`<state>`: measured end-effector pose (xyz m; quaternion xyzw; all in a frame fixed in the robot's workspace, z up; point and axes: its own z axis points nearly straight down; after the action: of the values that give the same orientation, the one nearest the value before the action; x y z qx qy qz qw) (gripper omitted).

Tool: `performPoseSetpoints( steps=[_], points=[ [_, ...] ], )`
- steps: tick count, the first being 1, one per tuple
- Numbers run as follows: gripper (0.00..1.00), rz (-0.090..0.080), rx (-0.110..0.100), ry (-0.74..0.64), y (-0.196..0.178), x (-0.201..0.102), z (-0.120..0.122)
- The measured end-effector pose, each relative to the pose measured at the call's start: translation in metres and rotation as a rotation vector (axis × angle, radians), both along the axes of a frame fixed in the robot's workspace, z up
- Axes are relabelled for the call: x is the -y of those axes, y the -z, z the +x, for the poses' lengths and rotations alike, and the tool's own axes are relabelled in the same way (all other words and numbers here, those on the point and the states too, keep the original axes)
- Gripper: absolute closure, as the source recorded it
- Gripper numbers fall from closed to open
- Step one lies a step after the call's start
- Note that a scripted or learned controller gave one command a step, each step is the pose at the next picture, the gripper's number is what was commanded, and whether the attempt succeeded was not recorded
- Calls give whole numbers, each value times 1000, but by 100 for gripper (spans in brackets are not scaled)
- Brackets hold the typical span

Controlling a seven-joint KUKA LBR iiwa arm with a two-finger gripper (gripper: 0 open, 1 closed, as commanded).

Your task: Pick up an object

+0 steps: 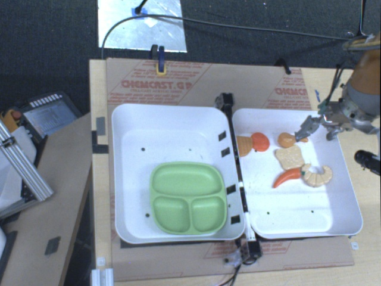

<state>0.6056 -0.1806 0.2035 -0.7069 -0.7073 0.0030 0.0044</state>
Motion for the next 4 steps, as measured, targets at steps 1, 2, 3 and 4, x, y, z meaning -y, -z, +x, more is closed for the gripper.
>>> performPoseSetpoints(
  steps=[1,2,3,4],
  points=[
    [0,-2,12,-3,-7,0,3],
    [0,-2,9,-1,52,7,3],
    [0,-2,9,-1,96,11,8],
    [0,-3,14,-1,117,11,10]
  ],
)
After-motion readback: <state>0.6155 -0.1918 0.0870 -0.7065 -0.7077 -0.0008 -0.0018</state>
